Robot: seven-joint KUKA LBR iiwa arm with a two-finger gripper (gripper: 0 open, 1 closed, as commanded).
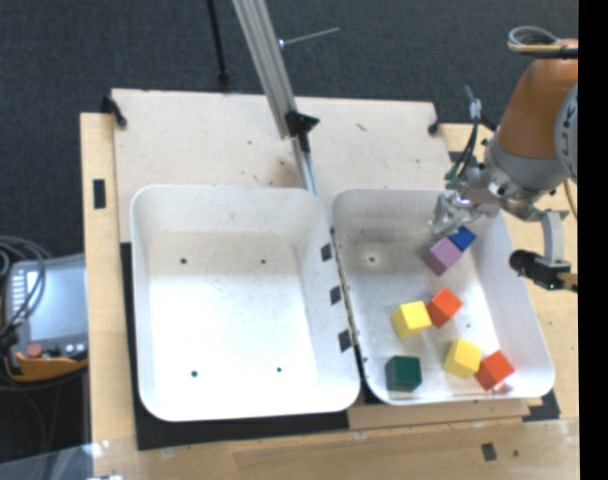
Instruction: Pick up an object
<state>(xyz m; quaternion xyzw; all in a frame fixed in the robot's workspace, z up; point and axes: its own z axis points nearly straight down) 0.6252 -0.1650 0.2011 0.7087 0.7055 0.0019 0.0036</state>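
Note:
Several small blocks lie in the right bin point(520, 298). A purple block point(443, 256) and a blue block point(463, 238) sit touching each other near the bin's far right. My gripper point(450, 215) hangs just above and behind these two, at the end of the grey arm with its orange band point(536, 108). Nearer the front lie a yellow block point(412, 317), an orange block point(445, 305), a second yellow block point(463, 357), a red-orange block point(495, 369) and a dark green block point(403, 373).
The left bin point(234, 303) stands beside the right one, with a raised rim between them. A slanted aluminium post point(269, 58) crosses the back of the bench. A grey device with cables point(39, 308) sits at the far left.

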